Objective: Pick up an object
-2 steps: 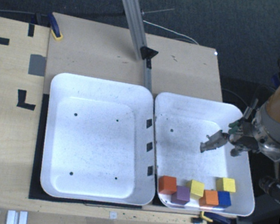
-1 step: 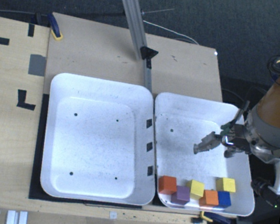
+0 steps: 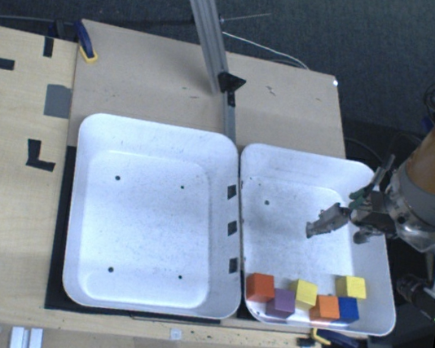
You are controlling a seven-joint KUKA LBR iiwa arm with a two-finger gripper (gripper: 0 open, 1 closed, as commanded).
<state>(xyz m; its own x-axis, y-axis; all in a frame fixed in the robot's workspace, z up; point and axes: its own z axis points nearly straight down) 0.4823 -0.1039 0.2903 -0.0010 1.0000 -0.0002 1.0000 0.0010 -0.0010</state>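
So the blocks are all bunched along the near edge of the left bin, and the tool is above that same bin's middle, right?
Wrong bin. The camera view shows the blocks bunched along the near edge of the right bin, not the left, with the tool above that same bin's middle.

You have two white bins [image 3: 165, 140] on the worktop [image 3: 3, 174], and six blocks: two orange [image 3: 260, 286], two yellow [image 3: 354, 287], one purple [image 3: 284, 302], one blue [image 3: 349, 310].

The 2 bins [image 3: 165, 140] look smooth glossy plastic, the bench [image 3: 0, 190] matt wood.
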